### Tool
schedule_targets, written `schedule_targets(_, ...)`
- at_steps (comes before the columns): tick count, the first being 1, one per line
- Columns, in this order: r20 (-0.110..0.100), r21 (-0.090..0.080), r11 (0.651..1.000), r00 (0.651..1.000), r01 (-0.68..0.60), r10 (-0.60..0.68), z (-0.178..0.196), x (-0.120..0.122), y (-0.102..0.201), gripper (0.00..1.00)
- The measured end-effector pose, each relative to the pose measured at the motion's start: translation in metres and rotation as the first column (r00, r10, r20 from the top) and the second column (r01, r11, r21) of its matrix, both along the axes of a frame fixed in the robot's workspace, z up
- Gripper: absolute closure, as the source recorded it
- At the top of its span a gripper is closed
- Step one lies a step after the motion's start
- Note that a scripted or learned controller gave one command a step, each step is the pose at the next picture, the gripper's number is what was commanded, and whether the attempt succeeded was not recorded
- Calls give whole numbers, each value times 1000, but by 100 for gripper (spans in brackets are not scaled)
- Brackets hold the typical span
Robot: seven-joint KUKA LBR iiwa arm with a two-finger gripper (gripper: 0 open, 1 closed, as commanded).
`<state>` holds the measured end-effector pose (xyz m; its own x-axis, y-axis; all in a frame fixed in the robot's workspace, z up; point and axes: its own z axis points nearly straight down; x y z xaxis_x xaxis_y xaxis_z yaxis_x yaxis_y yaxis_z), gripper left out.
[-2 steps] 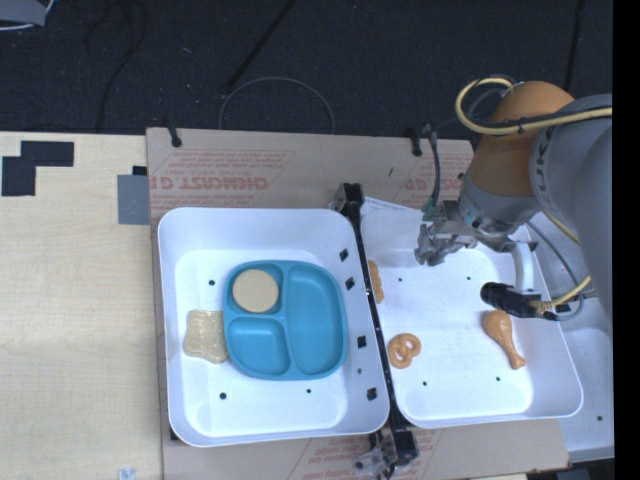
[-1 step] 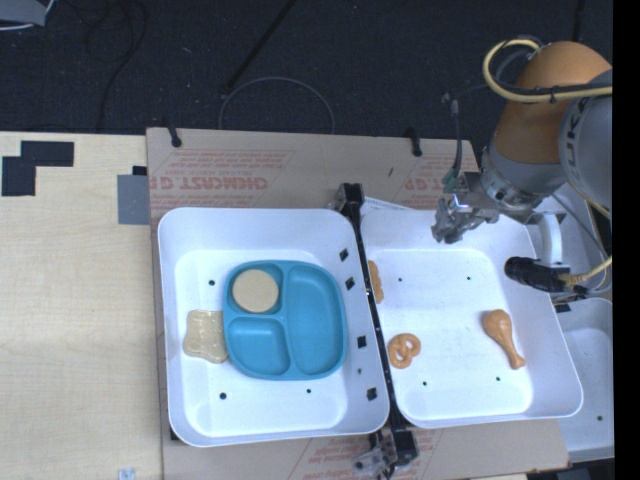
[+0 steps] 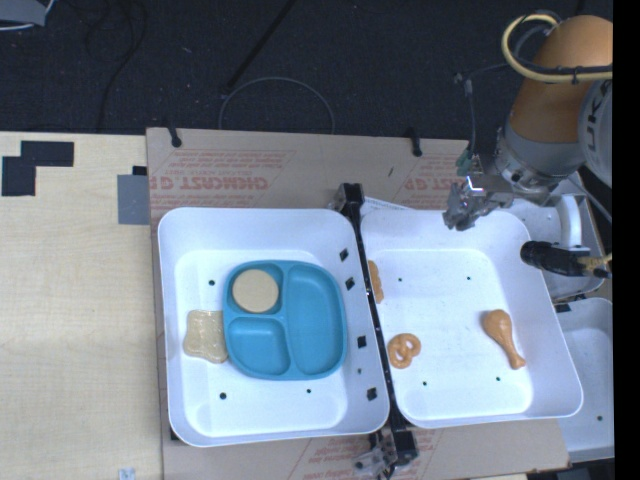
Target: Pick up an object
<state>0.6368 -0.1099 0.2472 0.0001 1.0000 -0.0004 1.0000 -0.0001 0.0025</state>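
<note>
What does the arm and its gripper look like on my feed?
The arm is grey metal with a rounded orange band above the wrist. A pale yellowish cable loops beside the band, and thin dark wires run down toward the wrist. The gripper is small, dark grey metal, mounted below a lighter silver wrist block.

- A robotics lab or test cell, by the look of it.
- The grey and orange arm [image 3: 555, 88] stands at a bench [image 3: 70, 298] bearing two white bins [image 3: 190, 238].
- Loose cables [image 3: 275, 93] trail across a dark floor behind.
- The bins hold what appear to be toy foods.
</note>
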Motion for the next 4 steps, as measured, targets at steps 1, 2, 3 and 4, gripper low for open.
schedule_targets(1,-6,2,1000,1000,-3,3,4,-12,44,100)
schedule_targets(2,-7,2,1000,1000,-4,4,7,-23,94,100)
schedule_targets(3,-7,2,1000,1000,-4,4,1,-28,136,100)
schedule_targets(4,-8,2,1000,1000,-5,5,-15,-42,195,100)
